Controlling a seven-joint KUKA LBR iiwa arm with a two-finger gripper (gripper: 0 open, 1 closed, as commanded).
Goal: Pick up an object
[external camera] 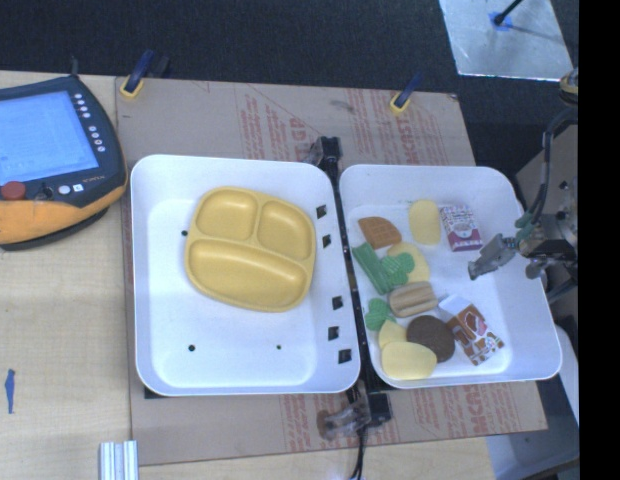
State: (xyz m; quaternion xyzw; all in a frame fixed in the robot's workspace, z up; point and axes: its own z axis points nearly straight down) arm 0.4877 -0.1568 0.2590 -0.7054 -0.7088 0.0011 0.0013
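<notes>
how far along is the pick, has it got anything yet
Nothing looks picked: the toy food items, such as the small red-and-white packet, lie in the right white bin. The gripper hangs over that bin's right side, nothing visibly between its fingers. Grasping and lifting remain.

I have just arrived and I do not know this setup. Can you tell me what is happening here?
A robot arm reaches in from the right, and its gripper hangs over the right bin, with nothing seen between its fingers. That bin holds toy food: a green piece, a brown round piece, yellow pieces and two small packets. The left bin holds a yellow divided plate. Nothing appears picked up yet.
</notes>
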